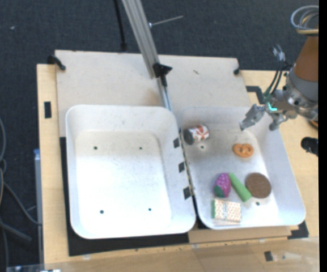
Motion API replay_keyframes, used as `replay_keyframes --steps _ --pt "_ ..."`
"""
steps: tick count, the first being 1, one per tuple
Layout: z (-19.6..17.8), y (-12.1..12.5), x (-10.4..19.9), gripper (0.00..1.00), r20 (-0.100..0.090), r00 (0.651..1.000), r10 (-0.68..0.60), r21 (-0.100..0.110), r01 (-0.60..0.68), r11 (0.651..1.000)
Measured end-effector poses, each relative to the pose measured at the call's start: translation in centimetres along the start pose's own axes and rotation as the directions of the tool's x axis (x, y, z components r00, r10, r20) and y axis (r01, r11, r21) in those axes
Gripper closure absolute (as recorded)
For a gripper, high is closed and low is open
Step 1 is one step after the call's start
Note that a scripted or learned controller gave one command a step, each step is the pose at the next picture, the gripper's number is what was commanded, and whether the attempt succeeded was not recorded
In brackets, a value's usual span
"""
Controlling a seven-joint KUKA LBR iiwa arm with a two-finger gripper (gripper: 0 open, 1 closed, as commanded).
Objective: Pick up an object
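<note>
1. Nearest camera: left shallow white plastic bin (pixel 78 152), largest item, holding nothing.
2. Right shallow white plastic bin (pixel 288 180): holds every candidate object, so picking happens here.
3. Two-finger gripper (pixel 262 118): fingers spread, nothing between them, poised over the bin's far right rim.
4. Round brown disc (pixel 258 185), beside green cylinder (pixel 240 187).
5. Small orange pretzel-shaped piece (pixel 243 150): closest target, lying apart from neighbours.

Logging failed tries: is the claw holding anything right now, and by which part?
Nothing is held. The claw hangs open above the right bin's upper edge, apart from the pretzel.
</note>
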State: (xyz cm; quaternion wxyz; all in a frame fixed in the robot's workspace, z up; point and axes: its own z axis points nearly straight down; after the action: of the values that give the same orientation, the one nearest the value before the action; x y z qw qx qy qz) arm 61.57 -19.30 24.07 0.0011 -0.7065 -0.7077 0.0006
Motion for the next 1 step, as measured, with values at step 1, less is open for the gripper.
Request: replay_keyframes --steps 1 --pt "-0.23 0.07 -0.03 0.0 0.003 1.0 -0.002 -0.003 0.002 1.0"
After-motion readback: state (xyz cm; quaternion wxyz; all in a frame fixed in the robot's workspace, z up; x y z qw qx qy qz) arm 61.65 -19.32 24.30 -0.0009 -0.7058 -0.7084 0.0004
